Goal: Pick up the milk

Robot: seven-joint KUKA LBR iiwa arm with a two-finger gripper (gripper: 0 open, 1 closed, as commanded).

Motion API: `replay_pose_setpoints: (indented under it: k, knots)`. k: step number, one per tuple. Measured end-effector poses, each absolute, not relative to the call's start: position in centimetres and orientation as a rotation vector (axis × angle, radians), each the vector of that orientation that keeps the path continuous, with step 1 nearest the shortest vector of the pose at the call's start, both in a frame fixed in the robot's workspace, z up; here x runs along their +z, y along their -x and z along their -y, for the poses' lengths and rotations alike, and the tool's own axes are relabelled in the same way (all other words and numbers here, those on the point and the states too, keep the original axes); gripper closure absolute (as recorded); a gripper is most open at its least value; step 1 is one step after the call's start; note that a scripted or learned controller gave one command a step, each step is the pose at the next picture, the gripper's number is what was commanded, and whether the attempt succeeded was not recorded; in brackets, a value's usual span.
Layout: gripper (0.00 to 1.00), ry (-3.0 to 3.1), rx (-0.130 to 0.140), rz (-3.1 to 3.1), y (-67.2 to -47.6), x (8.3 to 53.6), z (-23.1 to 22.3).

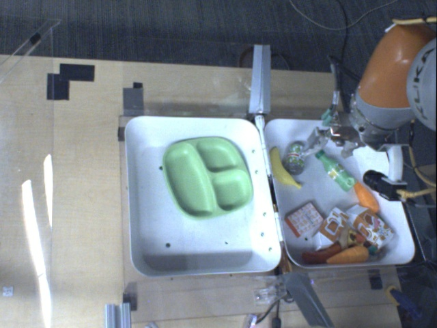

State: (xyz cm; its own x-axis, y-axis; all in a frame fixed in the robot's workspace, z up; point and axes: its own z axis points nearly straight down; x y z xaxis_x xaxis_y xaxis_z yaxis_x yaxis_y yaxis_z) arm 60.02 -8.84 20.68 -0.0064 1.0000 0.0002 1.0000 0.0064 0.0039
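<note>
Hanging over the upper part of the right bin, the tool sits just inside that bin's far rim, with the grey and orange arm reaching in behind it from the right. Whether its fingers are apart or closed cannot be made out, and nothing can be seen held in it. Just beside the tool, to its left, lies a small round can, and right below the tool a green bottle lies slantwise. A banana lies along the bin's left wall, close to the divider between the two bins. An orange carrot lies right of the bottle, near a black part of the arm's fittings.

The milk, a small carton with red and white print, lies flat in the lower left of the right bin, well apart from the tool, with bare white floor between it and the can above. To its right a cluster of printed packets crowds the lower right corner, and another carrot and a dark red thing lie against the near rim.

The left bin holds a green divided tray, set near its middle with bare floor all round. Both bins stand on the pale wooden desk.
</note>
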Motion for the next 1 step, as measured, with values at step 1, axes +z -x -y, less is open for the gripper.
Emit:
replay_pose_setpoints:
  k: [1]
  knots:
    - [0.00, -2.086, 0.012, -2.336, -56.83, 8.88, 9.50]
